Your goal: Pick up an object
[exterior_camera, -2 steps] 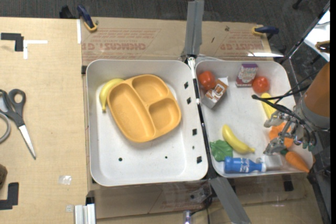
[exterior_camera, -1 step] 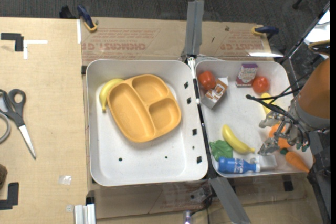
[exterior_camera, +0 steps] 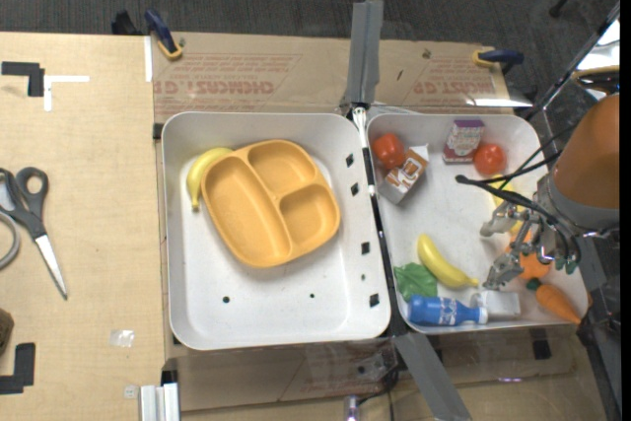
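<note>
Blue bottle point(exterior_camera: 446, 313) lying at right bin's point(exterior_camera: 434, 128) front wall, beside hand point(exterior_camera: 505, 261), grip impossible to tell, probably choosing among clutter.

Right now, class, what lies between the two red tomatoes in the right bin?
In the camera view, a purple-topped packet lies between the left tomato and the right tomato.

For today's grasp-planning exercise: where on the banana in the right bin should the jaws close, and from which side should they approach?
Grip the banana at its middle, coming straight down from above. It lies flat on the right bin floor, running diagonally, so the jaws should close across its narrow width. The green item crowds its lower end, so mid-body probably offers the most room.
</note>
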Robot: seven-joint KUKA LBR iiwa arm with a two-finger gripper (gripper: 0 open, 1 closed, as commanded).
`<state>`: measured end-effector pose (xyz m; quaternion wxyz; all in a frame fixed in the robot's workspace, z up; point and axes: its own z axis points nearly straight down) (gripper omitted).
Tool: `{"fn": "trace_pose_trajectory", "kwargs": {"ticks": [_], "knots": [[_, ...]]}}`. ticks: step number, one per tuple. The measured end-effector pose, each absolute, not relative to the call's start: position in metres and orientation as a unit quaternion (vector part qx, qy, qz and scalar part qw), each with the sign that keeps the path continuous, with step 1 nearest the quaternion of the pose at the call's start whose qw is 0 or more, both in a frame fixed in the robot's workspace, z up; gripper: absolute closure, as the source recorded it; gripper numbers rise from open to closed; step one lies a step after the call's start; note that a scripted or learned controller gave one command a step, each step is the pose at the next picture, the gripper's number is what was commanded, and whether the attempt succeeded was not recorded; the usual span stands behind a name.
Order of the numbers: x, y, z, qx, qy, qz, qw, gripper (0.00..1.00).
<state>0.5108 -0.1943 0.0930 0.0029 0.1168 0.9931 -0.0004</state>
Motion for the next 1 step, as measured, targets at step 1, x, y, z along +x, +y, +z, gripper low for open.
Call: {"fn": "trace_pose_trajectory", "kwargs": {"ticks": [1], "knots": [[0.5119, -0.1944, 0.1025, 0.117, 0.993, -0.0007, 0.004, 1.0]]}}
